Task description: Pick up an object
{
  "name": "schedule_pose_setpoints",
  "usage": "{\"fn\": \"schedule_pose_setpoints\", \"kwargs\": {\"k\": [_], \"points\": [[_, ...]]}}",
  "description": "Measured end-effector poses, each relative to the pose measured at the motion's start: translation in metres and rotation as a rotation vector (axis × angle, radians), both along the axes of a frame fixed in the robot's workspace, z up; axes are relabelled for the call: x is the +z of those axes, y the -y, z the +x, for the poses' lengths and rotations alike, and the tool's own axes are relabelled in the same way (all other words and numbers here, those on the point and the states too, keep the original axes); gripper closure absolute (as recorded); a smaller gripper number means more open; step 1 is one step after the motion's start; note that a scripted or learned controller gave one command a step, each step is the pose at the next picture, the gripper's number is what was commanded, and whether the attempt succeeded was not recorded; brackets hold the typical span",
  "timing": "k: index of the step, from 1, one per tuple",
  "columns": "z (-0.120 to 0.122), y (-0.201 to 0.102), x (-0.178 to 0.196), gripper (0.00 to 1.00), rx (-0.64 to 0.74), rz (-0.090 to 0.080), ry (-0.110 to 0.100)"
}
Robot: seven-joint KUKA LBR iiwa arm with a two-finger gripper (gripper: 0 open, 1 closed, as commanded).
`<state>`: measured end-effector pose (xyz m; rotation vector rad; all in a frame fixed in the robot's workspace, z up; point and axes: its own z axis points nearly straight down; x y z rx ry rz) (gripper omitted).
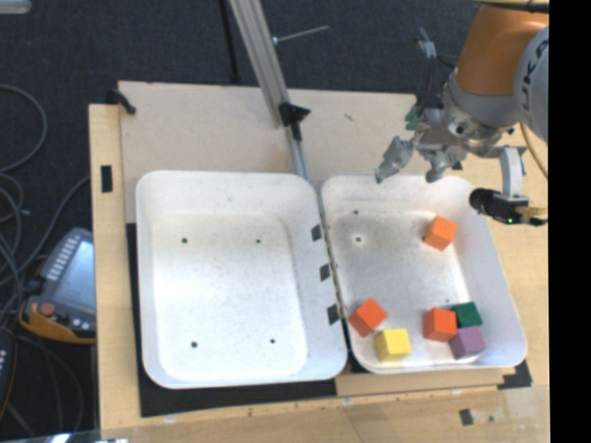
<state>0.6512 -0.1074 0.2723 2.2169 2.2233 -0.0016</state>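
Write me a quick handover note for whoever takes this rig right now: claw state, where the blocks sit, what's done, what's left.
Claw: open, holding nothing, above the far edge of the right bin.
Blocks, all in the right bin: orange block alone near the far side; second orange block and yellow block near the divider; red block, green block and purple block clustered in the near right corner.
Done: nothing picked.
Left: descend, grasp one block, lift.

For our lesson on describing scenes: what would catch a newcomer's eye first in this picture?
The grey arm with the orange band at upper right, its two-finger gripper open above the right white bin's far rim. Then the small coloured blocks in that bin: an orange cube alone, and a cluster near the front with a yellow cube.
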Motion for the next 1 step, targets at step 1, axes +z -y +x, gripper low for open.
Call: {"fn": "schedule_pose_setpoints", "kwargs": {"k": [1], "points": [[-0.0235,0.0731,-0.0165,0.0,-0.005,-0.002,-0.001]]}}
